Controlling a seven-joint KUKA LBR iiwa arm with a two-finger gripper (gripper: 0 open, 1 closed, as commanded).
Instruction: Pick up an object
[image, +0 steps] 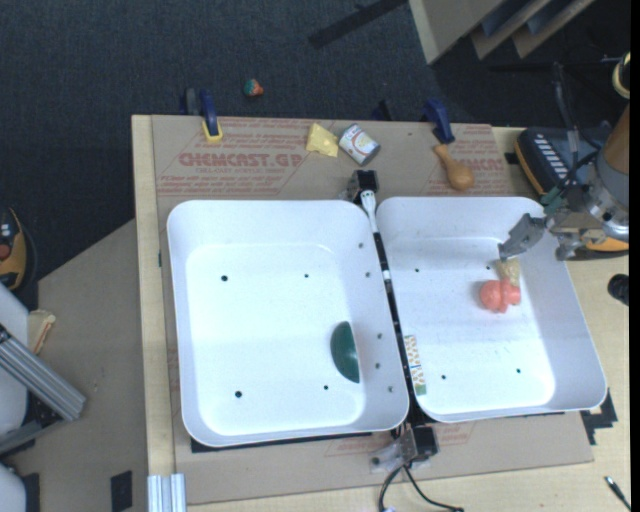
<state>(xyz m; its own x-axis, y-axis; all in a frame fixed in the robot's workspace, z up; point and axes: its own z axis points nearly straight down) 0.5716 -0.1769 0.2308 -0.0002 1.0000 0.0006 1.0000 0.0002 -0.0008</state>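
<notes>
Arm: the grey arm (610, 190) comes in from the right edge and leans down over the upper right part of the right bin.
Claw: the claw (512, 255) hangs low inside the right bin, angled down and to the left. Whether it is spread or pressed together I cannot tell.
Pink object: a small pink-orange lump (498, 295) lies on the floor of the right bin, just below the claw tip. A pale tan piece at its top sits right at the claw tip; whether they touch is not clear. Nothing shows it lifted off the bin floor.
Right bin: the shallow white bin (560, 385) holds the pink lump in its upper right half.
Left bin: the other white bin (200, 250) holds a dark green object (346, 352) lying near its right wall, toward the lower right.
Between the bins: a thin black strip (385, 290) runs along the seam where the two bins meet.
Bench: the brown board (260, 160) carries both bins. Above them lie a yellow piece (322, 141), a small white and grey item (359, 144) just beside it, and a tan wooden piece (454, 169) farther right.
Clamps: blue clamps (209, 110) grip the far edge of the board.
</notes>
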